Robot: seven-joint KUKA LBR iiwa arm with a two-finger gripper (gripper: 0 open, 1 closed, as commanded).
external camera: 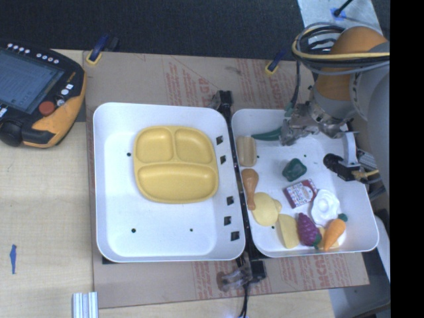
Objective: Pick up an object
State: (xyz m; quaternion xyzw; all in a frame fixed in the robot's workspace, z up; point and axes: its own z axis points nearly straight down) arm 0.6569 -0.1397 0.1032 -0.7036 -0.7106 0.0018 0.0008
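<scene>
Reaching in from the right, the arm (pixel 344 52) hangs over the back of the right bin (pixel 265 119), its jaws (pixel 296 130) low near the rim. Whether they are wide or narrow cannot be told, and nothing shows between them. A dark green pepper (pixel 267 136) lies just left of the jaws, its tip touching or nearly touching them. Just in front of them sits a dark green block (pixel 294 169), and further forward a red packet (pixel 299 193), a white egg (pixel 325 206), a purple grape bunch (pixel 307 228) and a carrot (pixel 333 233). Forward and to the left lie a tan bread piece (pixel 246 150), a drumstick (pixel 250 184) and two yellow pieces (pixel 266 209). Well to the left, the other bin (pixel 112 177) holds a yellow divided plate (pixel 176 163). Far left on the desk (pixel 40 204) rests a teach pendant (pixel 36 95).
</scene>
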